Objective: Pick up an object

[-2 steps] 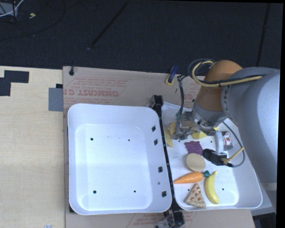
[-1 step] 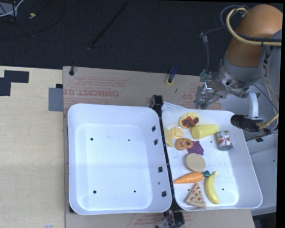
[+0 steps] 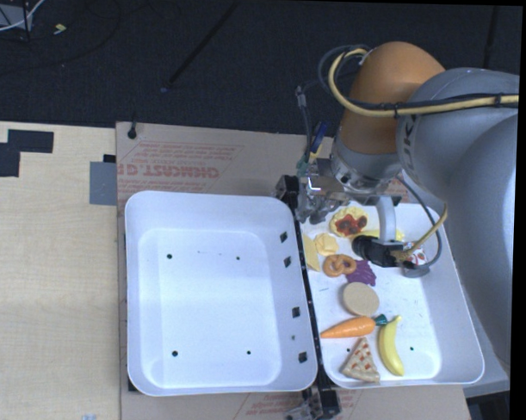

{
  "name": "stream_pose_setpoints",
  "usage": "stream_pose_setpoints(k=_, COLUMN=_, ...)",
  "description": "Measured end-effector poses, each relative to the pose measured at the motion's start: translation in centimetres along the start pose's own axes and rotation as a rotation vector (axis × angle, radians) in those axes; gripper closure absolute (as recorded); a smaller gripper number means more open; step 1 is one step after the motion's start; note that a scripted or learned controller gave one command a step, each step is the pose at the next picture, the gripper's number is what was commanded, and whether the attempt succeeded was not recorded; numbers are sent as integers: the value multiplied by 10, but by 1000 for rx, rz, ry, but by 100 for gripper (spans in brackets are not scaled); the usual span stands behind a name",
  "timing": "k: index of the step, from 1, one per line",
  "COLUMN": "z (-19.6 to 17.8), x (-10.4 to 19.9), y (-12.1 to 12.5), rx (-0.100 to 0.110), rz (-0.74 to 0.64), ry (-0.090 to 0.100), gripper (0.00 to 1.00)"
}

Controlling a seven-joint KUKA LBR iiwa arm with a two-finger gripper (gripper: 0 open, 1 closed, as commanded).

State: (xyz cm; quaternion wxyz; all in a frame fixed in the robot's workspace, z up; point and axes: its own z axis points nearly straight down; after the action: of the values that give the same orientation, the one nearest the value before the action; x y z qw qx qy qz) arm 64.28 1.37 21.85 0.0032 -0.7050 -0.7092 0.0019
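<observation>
Arm: the grey arm (image 3: 455, 125) is reaching in from the right of the frame, its orange band (image 3: 388, 76) sitting at the upper middle and the wrist bending down toward the bins.
Tool: the tool (image 3: 319, 196) is hanging over the upper left corner of the right bin (image 3: 465, 341), close to the wall between the two bins.
Tool state: I cannot tell whether it is spread or pressed together, and nothing is showing in its grip.
Things to pick: all are lying in the right bin, in the middle right of the frame.
Upper cluster: a yellow and red round piece (image 3: 349, 222), a pale yellow piece (image 3: 326, 244), a brown ring (image 3: 336, 266) and a purple lump (image 3: 364, 272) are lying close together, just below the tool.
Lower group: a tan disc (image 3: 361, 299), an orange carrot (image 3: 349, 327), a yellow banana (image 3: 390, 345) and a tan triangular slice (image 3: 359, 361).
Left bin: the left bin (image 3: 146, 347) is lying beside the right one, white, smooth, shallow, with rounded corners.
Worktop: the pale wood-grain worktop (image 3: 46, 266) is carrying a brown cardboard sheet (image 3: 204, 160) under both bins.
Room: a dark floor is running along the top of the frame.
</observation>
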Motion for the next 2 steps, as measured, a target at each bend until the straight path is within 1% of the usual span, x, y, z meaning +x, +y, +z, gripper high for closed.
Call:
stream_pose_setpoints(k=1, z=-52, x=82, y=-8, rx=-9, rz=-2, ry=0, gripper=100)
stream_pose_setpoints(k=2, z=-91, x=180, y=-16, rx=-9, rz=-5, ry=2, gripper=100)
